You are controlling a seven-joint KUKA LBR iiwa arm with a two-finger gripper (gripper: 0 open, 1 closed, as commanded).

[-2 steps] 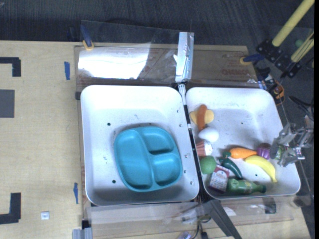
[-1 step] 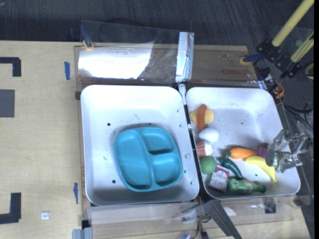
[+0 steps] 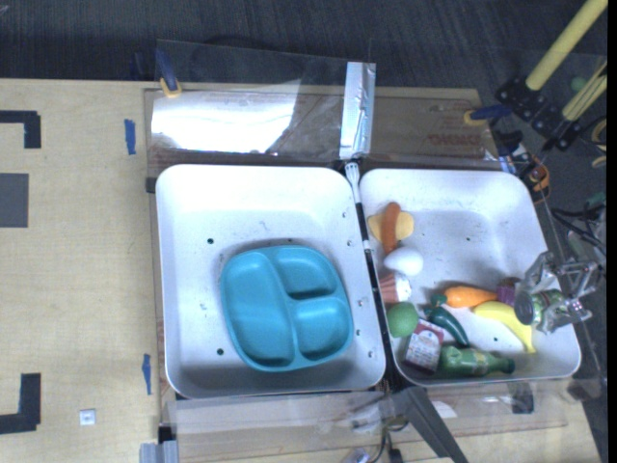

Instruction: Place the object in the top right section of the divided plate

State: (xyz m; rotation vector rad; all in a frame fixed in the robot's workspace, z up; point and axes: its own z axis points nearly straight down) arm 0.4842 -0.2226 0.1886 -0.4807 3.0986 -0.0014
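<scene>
- Bottle nearest the camera, in the right bin among the toy food.
- Claw at that bin's right edge; grip state unreadable.
- Pick one item cleanly, then carry to the plate, section.

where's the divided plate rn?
The blue divided plate lies in the left white bin, toward its lower middle. The toy food is in the right bin, apart from the plate.

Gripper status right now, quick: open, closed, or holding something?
Gripper: cannot be told; it sits at the right bin's right edge, too blurred to read.
</scene>
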